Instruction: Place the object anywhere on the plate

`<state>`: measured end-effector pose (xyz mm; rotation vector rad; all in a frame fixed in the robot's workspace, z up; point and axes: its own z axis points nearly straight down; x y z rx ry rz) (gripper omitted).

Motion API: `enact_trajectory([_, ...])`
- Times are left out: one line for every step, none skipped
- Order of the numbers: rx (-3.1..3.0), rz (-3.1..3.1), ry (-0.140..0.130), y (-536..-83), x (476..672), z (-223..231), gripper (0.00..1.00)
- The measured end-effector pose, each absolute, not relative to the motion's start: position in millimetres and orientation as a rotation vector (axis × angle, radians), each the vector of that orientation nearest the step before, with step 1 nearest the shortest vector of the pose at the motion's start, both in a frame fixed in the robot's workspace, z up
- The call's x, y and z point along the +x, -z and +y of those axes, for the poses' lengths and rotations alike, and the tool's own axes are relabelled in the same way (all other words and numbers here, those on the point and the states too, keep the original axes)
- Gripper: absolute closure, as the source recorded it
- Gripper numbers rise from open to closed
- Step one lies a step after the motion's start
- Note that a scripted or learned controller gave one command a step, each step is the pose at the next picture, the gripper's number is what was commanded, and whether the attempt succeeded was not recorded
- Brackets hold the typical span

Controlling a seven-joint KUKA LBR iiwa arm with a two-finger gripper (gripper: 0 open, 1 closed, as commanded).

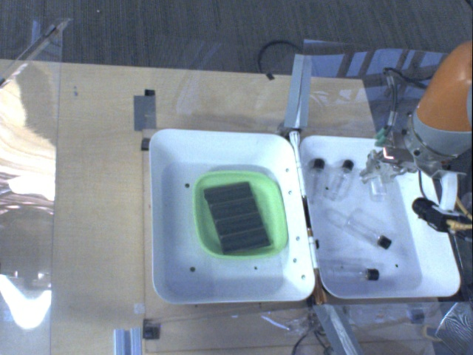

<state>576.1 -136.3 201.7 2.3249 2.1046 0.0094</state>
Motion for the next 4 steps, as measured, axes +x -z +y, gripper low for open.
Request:
enact_trajectory([1.998, 2.422, -0.004, -185, 540.3, -74, 1.0])
enact_trajectory([1.665, 2.657, -0.008, -188, 558.8, -9, 1.0])
enact_trajectory([1.666, 2.656, -0.008, -188, 558.8, -9, 0.0])
enact_trajectory([1.587, 2.701, -0.006, -196, 601.7, -58, 0.0])
